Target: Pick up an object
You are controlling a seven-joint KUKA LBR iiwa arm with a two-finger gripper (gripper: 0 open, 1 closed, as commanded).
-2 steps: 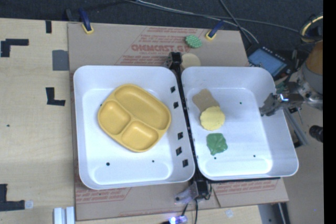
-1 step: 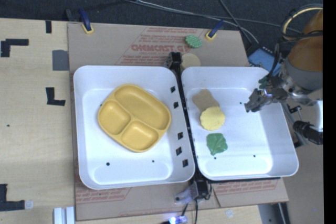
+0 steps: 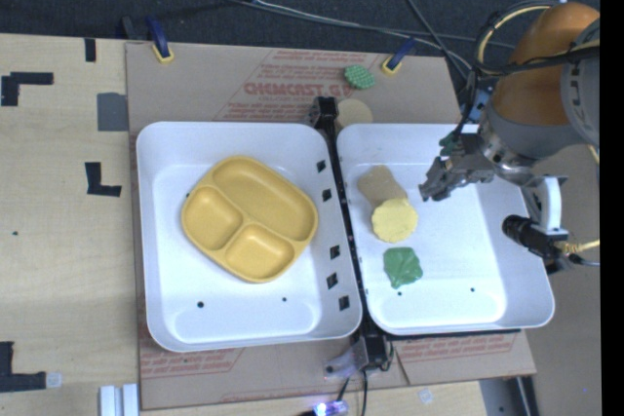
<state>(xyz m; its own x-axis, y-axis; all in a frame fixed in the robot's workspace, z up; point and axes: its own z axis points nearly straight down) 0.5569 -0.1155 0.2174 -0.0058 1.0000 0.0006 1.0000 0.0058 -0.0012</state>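
Note:
The right bin (image 3: 487, 307) holds a tan rounded piece (image 3: 378, 182), a pale yellow round piece (image 3: 394, 220) touching its lower side, and a green leafy piece (image 3: 402, 266) further toward the front. My gripper (image 3: 434, 187) hangs over the right bin, just right of the tan and yellow pieces. Nothing shows between its dark fingertips.
The left bin (image 3: 166, 307) holds a yellow divided plate (image 3: 250, 216). A small green object (image 3: 359, 76) lies on the cardboard behind the bins. Black clips line the seam between the bins (image 3: 336, 239). Cables run across the dark floor at the back.

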